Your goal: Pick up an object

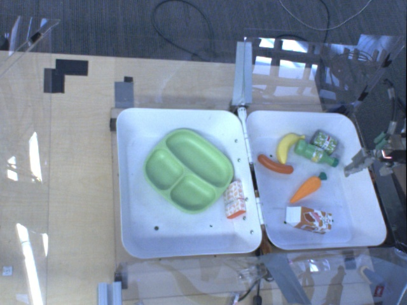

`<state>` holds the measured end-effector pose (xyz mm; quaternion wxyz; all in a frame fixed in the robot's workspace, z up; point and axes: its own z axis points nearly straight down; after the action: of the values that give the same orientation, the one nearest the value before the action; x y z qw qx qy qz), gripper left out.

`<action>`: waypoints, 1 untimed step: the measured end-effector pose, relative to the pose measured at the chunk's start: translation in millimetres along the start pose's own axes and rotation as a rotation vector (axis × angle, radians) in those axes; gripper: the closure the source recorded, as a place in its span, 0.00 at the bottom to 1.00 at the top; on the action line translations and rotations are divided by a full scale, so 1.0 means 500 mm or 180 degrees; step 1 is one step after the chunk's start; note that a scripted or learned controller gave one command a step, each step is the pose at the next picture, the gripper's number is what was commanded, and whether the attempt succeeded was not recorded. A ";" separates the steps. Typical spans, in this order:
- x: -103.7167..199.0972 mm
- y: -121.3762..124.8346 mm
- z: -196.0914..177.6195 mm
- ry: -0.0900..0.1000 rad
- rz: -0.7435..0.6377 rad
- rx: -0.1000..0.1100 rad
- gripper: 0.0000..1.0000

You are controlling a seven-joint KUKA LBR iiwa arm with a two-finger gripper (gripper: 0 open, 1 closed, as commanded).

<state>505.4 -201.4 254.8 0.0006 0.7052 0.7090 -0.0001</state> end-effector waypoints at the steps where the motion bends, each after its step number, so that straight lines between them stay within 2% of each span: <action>1: 0.020 0.091 0.301 0.0005 -0.0193 0.0002 0.00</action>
<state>551.2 -191.2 104.2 -0.0002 0.6834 0.7301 0.0003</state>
